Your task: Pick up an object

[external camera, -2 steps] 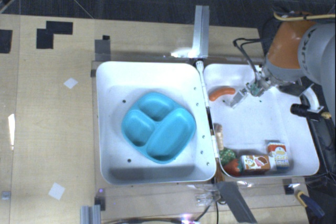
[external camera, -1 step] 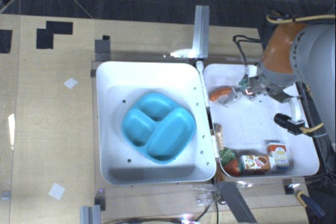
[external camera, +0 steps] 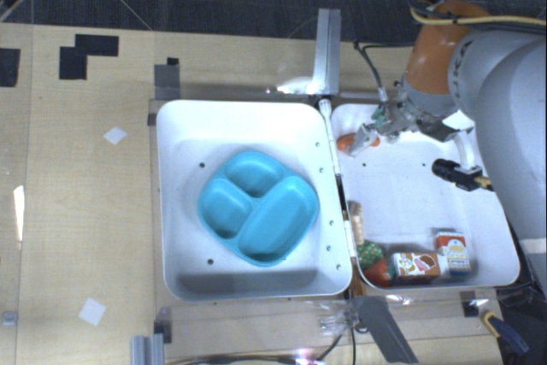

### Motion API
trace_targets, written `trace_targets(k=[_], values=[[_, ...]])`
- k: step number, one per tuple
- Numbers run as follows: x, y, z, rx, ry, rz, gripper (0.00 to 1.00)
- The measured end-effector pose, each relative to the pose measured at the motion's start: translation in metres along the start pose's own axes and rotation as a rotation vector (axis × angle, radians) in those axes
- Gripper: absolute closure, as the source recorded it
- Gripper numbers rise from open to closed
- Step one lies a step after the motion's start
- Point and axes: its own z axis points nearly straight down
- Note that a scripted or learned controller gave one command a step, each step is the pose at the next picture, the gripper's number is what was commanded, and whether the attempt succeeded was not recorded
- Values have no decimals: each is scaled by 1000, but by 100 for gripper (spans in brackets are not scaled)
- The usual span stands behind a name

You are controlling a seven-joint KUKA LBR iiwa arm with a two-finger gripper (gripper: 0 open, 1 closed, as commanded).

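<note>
The orange-red object (external camera: 345,143) was small and rounded, brighter than anything near it. It lay in the right bin (external camera: 410,201) at that bin's top-left corner as the camera saw it, close to the wall shared with the left bin (external camera: 179,209). The gripper (external camera: 369,135) hung just beside it on its right, its tip slanted toward the object. Whether the two touched could not be told, nor whether the gripper was spread or pressed together. The grey arm (external camera: 504,98) reached in over the right bin's top-right corner and covered much of its right edge.

The middle of the right bin's floor was bare white, leaving open room below the gripper. A tan piece (external camera: 355,218) lay against the left wall about halfway down. Along the bottom edge stood a row: a green leafy piece (external camera: 369,253) and a red round piece (external camera: 381,271) in the bottom-left corner, then a printed packet (external camera: 416,265), then a small carton (external camera: 453,253) further right. In the left bin a blue divided plate (external camera: 256,205) sat in the centre, with bare floor on every side of it.
</note>
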Motion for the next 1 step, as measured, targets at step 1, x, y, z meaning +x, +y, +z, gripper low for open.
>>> trace_targets(k=[1], values=[[1, 4, -13, -11, -6, -9, 100]])
